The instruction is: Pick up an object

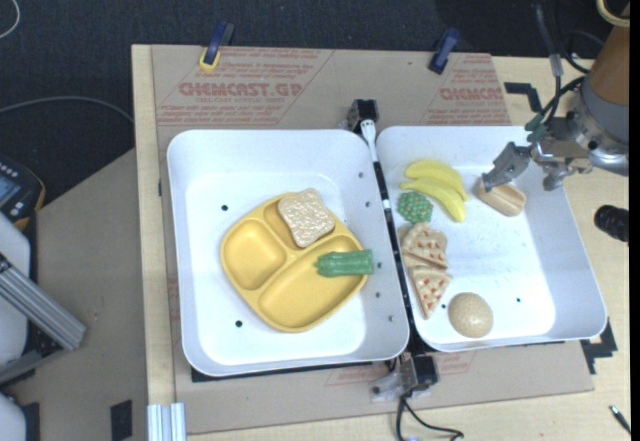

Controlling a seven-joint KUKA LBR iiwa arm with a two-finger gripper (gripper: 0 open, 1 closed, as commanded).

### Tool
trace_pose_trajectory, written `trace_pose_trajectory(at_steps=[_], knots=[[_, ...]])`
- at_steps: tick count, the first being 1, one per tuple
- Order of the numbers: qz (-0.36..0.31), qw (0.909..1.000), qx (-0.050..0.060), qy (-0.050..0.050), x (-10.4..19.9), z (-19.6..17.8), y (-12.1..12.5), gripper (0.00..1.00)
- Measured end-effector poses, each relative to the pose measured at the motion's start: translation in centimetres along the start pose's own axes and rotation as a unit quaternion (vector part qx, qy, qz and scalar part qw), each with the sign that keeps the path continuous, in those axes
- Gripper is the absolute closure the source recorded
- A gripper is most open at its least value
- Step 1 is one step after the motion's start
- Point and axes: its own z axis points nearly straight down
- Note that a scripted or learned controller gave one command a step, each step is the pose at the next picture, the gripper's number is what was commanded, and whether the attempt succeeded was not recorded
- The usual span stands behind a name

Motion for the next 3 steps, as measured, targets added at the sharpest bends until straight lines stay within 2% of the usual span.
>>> trace_pose_trajectory(at_steps=[1, 2, 3], knots=[[0.0, 1.0, 0.008, 0.003, 4.1, 14.6, -3.5, 0.0], [-0.003, 1.0, -0.001, 0.001, 10.3, 7.1, -6.8, 0.0], [0.0, 1.0, -0.002, 0.0, 10.0, 6.4, -6.6, 1.0]])
